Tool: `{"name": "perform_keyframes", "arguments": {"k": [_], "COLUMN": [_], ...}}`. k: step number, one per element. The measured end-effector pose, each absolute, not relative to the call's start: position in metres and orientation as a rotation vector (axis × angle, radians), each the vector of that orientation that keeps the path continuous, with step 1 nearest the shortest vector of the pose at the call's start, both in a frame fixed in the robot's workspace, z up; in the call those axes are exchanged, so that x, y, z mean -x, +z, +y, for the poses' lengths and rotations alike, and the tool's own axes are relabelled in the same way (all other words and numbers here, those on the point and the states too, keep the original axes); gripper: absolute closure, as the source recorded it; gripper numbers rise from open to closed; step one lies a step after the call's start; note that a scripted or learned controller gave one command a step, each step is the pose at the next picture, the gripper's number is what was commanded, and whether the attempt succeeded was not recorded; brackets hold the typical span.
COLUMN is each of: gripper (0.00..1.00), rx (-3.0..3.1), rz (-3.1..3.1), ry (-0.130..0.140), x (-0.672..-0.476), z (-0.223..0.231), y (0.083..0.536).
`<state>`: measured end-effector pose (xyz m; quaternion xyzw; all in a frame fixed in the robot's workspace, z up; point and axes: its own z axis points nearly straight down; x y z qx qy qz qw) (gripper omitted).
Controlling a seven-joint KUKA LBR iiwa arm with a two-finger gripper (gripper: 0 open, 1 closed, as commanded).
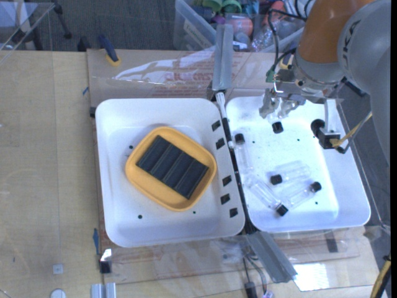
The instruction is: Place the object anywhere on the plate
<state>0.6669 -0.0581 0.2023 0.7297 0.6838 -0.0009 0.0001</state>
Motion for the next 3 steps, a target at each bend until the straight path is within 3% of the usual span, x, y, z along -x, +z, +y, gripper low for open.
{"name": "perform_keyframes", "arguments": {"k": [2, 3], "gripper": [1.00, 0.00], "rx": [-1.628, -1.629], "rz": [2.691, 2.689], "ry": [-0.001, -0.001], "x": [-0.602, -0.602], "z": [0.067, 0.066], "y": [0.184, 0.184]}}
